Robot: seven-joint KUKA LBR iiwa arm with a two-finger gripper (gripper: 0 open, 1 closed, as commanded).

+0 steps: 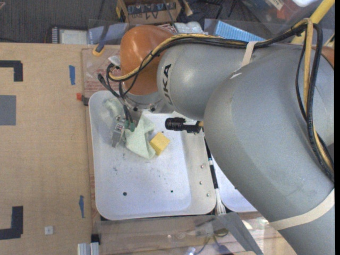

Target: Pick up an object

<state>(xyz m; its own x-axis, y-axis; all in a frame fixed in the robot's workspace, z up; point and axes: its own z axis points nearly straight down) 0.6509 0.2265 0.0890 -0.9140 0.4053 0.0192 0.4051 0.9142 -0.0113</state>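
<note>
- Reaching down into the left bin [106, 195], the arm [255, 116] is at the approach step, nothing lifted.
- Pale green cloth [139, 138] lies just beside the fingers [118, 133]; yellow block [159, 143] beyond it.
- Fingers' spread: cannot tell; next, they must settle over one object.

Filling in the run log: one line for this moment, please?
arm: over left bin | gripper: low, beside pale green cloth | yellow block: on cloth's edge | grasp: unconfirmed

A robotics lab: an industrial arm [255, 100] over a white bin [143, 195], cluttered boxes [146, 7] at top.
</note>
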